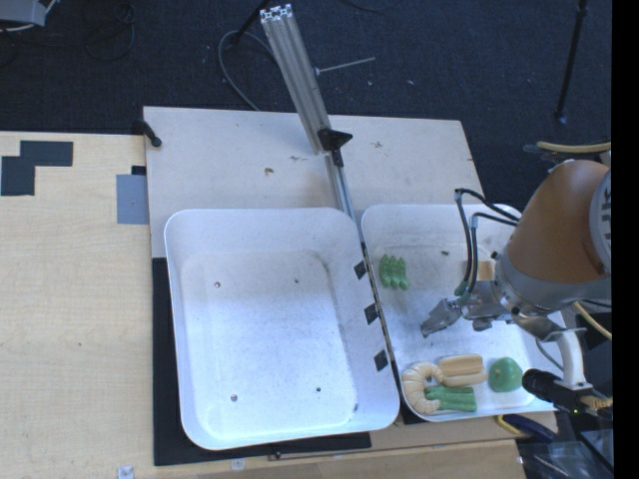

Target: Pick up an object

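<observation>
Seen from the overhead camera view, clustered at the near edge of the right bin (pixel 439 230) are a tan block (pixel 462 368), a cream ring (pixel 420 379), a green piece (pixel 451 399) and a green ball (pixel 505 373). A ridged green object (pixel 393 271) lies farther back. The gripper (pixel 436 320) is lowered between them, apparently released and grasping nothing. Judged from this, no object has been picked up yet. The left bin (pixel 200 230) sits beside it on the table (pixel 70 297). No writing can be read.

Orange-banded grey arm (pixel 561 236), black cables, dark metal end effector (pixel 439 319)
</observation>
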You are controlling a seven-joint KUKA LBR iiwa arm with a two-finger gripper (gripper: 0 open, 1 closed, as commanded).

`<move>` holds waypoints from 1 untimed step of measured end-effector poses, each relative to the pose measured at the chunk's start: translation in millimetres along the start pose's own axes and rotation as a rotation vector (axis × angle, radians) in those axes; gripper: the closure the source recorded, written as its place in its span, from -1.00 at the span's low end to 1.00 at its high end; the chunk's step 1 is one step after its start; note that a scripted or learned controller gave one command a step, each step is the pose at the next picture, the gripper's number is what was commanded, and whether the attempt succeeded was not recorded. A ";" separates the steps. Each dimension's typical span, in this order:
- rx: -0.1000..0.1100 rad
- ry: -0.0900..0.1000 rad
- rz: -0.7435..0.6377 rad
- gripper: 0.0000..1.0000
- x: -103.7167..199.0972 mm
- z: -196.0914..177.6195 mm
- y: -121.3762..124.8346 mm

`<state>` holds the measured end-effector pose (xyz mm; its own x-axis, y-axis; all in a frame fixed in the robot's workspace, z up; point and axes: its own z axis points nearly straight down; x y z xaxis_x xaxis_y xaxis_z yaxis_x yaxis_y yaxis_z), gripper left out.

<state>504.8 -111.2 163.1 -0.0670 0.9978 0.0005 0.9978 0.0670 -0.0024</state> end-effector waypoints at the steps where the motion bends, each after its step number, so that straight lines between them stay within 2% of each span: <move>1: -0.002 -0.001 0.002 -1.00 -1.0 -0.9 0.2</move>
<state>505.1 -112.2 164.0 -0.0650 0.9979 0.0000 0.9979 0.0650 -0.0005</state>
